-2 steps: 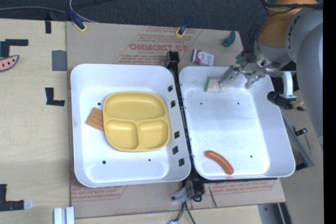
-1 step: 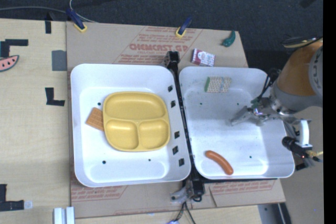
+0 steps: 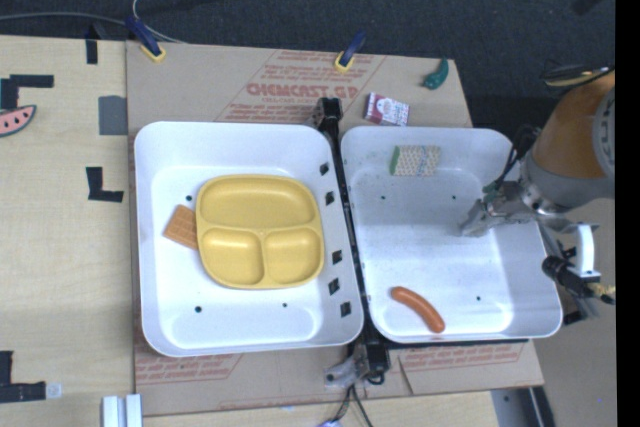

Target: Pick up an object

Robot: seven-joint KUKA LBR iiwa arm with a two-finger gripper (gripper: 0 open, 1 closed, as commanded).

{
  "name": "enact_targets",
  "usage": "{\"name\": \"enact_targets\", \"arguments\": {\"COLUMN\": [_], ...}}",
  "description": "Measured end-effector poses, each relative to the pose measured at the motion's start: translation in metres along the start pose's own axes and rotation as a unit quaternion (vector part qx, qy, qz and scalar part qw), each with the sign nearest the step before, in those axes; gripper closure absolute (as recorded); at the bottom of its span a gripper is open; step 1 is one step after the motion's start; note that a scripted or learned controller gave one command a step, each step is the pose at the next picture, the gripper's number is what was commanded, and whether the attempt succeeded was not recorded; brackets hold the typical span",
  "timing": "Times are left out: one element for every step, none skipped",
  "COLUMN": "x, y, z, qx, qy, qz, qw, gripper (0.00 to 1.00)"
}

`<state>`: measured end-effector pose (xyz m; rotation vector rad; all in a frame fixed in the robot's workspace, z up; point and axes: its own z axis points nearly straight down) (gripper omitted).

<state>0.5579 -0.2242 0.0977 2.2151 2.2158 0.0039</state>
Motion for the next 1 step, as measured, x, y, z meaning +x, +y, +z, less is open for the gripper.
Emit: {"name": "enact_targets", "arguments": {"x": [0.0013], "y": [0.0001], "z": [0.0002], "qx": [0.001], "qy": [0.001], "qz": [-0.001], "qw": [1.0000], "gripper": [0.00]}}
